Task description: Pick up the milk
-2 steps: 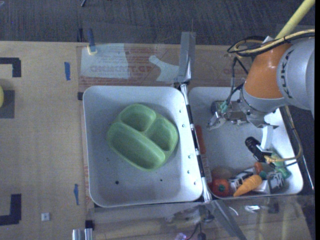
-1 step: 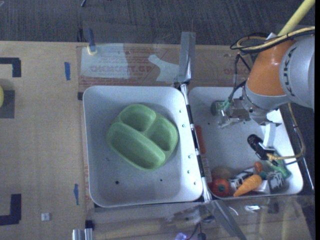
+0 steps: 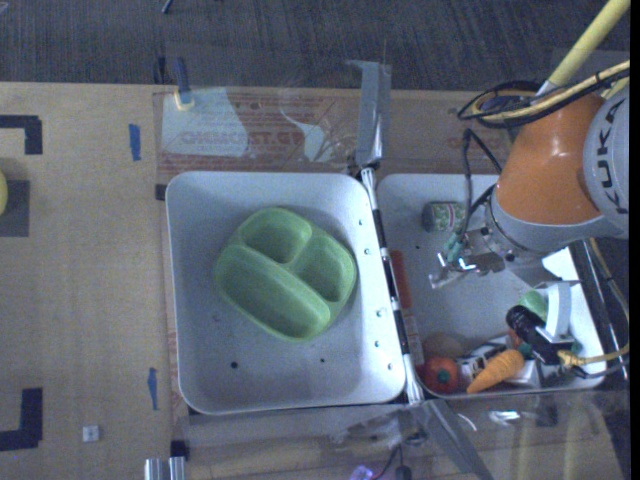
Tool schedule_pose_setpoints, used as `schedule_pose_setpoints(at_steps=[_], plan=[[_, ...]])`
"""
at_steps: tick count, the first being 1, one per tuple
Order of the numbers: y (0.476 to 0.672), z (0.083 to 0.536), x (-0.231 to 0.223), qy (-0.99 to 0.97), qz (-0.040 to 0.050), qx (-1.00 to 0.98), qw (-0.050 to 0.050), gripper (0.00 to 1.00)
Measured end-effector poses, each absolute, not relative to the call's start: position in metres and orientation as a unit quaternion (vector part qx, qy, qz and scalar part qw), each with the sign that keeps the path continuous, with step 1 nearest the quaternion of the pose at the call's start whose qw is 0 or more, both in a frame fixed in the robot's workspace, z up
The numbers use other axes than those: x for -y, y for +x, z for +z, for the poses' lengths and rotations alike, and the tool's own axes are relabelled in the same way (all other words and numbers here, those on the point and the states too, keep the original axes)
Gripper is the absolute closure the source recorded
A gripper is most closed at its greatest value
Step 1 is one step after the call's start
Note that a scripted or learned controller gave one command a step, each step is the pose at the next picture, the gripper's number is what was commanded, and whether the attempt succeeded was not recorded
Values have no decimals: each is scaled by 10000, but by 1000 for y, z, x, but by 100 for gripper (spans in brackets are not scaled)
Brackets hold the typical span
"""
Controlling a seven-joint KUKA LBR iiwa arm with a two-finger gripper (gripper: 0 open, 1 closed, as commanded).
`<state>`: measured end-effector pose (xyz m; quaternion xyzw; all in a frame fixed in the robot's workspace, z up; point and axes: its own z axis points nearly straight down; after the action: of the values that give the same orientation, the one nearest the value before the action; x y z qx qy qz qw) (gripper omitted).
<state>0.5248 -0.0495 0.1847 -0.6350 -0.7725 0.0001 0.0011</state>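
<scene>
In the lower right of the frame, in the right bin (image 3: 420,190), a white carton-like thing (image 3: 560,306) with a green patch beside it stands close under the arm. It is most likely the milk, though the arm hides part of it and this is only a judgement. The claw (image 3: 458,261) hangs over the middle of that bin, well apart from the carton and nearer a small can (image 3: 441,215) towards the bin's upper left. Nothing can be seen in the claw, and whether it is released or clenched cannot be told.

The main risk is a wrong pick. A straight descent from here would meet bare bin floor or the can, not the milk. The carton also sits in a crowded corner, with a carrot (image 3: 497,367) and a tomato (image 3: 439,374) along the lower edge, so a loose approach could catch a neighbour or push the carton against the bin wall and tip it. Its smooth sides may slip if the grip lands off-centre.

The left bin (image 3: 200,348) holds a green divided plate (image 3: 287,271), which plays no part here.

The letters "KUK" can be read on the grey arm (image 3: 612,183) at the right edge. Pale lettering on a clear sheet (image 3: 215,138) lying on the surface above the left bin is too faint to read, and the can's label is too small.
</scene>
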Motion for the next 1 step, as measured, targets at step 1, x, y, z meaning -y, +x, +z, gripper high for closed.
schedule_pose_setpoints(at_steps=[1], plan=[[527,135,171,-5957,3,8032,1,100]])
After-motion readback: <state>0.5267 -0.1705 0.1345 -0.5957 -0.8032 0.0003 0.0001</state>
